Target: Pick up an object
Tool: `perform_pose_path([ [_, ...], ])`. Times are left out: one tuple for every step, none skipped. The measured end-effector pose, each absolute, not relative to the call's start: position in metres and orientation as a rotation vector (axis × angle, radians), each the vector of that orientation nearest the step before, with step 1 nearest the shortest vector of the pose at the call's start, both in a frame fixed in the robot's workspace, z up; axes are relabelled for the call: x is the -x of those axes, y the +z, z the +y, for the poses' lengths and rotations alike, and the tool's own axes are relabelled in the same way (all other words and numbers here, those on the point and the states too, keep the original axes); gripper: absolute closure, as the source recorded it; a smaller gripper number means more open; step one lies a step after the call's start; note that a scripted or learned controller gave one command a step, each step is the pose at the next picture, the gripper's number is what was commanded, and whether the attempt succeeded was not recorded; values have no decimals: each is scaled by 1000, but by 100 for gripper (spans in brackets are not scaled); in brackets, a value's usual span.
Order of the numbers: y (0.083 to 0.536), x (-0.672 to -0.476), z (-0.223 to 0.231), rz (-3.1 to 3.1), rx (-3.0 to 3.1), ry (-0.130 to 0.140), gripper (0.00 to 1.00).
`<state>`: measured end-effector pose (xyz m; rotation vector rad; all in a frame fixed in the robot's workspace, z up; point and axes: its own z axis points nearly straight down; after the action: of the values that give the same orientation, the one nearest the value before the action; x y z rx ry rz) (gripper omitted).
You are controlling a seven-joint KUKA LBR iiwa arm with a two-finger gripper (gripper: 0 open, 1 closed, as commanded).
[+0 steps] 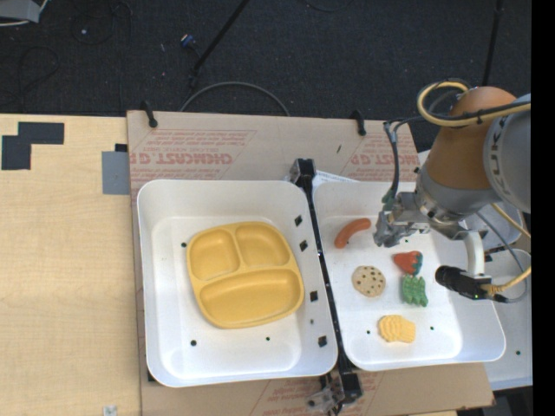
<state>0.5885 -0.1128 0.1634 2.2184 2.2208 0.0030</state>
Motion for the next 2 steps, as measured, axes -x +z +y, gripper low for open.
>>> perform_pose_path([
  [226,-594,-112,2220,-2217,4,100],
  [279,-595,-114,2220,-2219,3,100],
])
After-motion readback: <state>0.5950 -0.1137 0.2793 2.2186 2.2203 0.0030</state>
